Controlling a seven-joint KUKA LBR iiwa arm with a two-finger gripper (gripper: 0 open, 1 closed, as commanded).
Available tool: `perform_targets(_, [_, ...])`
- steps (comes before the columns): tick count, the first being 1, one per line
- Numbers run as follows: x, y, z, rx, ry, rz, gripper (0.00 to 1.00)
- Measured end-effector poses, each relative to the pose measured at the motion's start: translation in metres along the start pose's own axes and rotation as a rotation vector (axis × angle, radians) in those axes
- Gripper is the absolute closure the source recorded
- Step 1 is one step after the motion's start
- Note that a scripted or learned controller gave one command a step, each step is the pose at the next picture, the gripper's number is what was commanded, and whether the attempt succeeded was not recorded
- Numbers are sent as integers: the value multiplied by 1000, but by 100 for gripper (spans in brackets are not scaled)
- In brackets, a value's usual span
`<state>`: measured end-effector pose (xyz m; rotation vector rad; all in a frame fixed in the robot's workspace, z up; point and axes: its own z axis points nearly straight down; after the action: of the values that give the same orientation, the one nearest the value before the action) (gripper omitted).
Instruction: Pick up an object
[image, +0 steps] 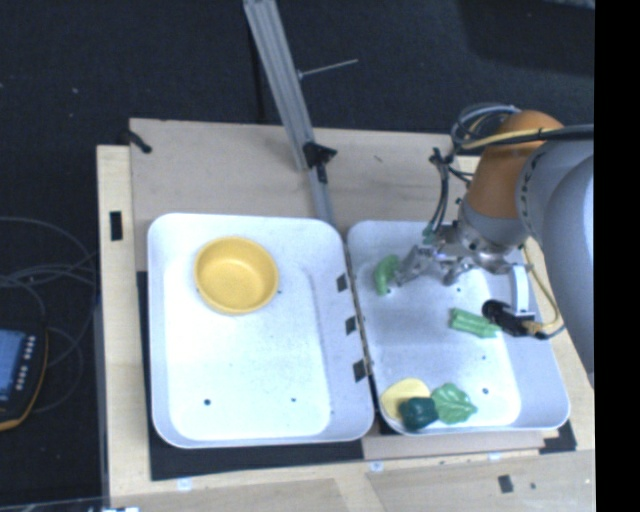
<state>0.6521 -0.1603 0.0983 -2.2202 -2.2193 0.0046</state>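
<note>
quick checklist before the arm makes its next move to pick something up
1. Gripper over the right bin: ok.
2. Small green object right at the gripper tip: ok.
3. Object actually between the jaws: cannot tell.
4. Other targets available: ok, a green stick mid-bin, and a yellow piece, dark green block and light green piece clustered at the near edge.
5. Yellow bowl sits in the left bin, away from the arm: ok.
</note>
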Motion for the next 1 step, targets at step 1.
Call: perform_targets(1, [0,2,-14,-6,0,0,100])
